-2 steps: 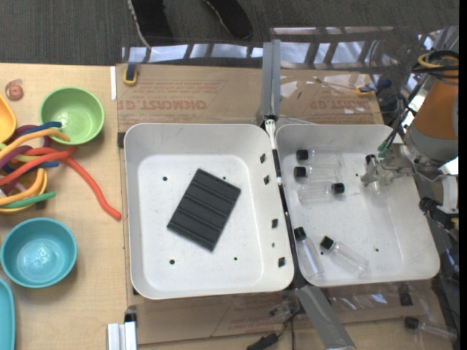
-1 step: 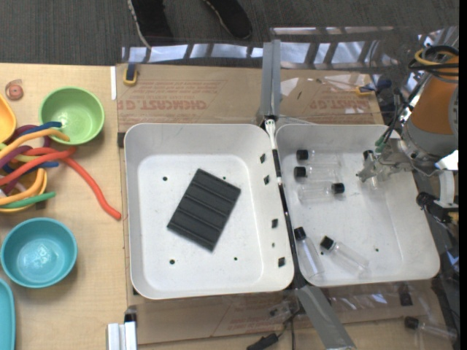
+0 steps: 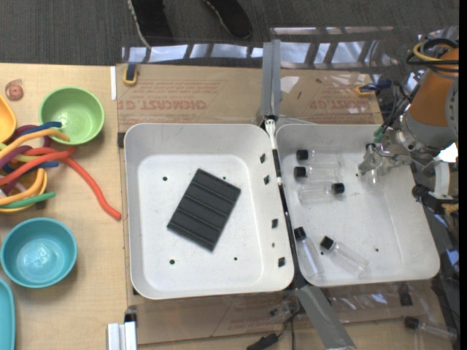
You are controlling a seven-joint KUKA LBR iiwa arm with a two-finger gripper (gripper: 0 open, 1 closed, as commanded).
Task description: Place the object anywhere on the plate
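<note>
The plate [image 3: 205, 208] is a black ridged rectangle lying tilted in the middle of the left bin [image 3: 146, 268]. Several clear vials with black caps lie in the right bin [image 3: 408, 265]: one [image 3: 312, 155] near its far left corner, another [image 3: 321, 190] just below it, and a third [image 3: 349, 256] toward the front. My gripper [image 3: 371, 163] hangs over the far right part of the right bin, apart from the vials and far from the plate. The orange-banded wrist [image 3: 434, 97] rises behind it. I see no vial in the gripper.
A green bowl [image 3: 71, 115], a teal bowl [image 3: 38, 252] and a tangle of coloured cords [image 3: 44, 159] sit on the wooden table to the left. Cardboard [image 3: 190, 93] lies behind the bins. A person's shoes [image 3: 219, 6] stand on the carpet beyond.
</note>
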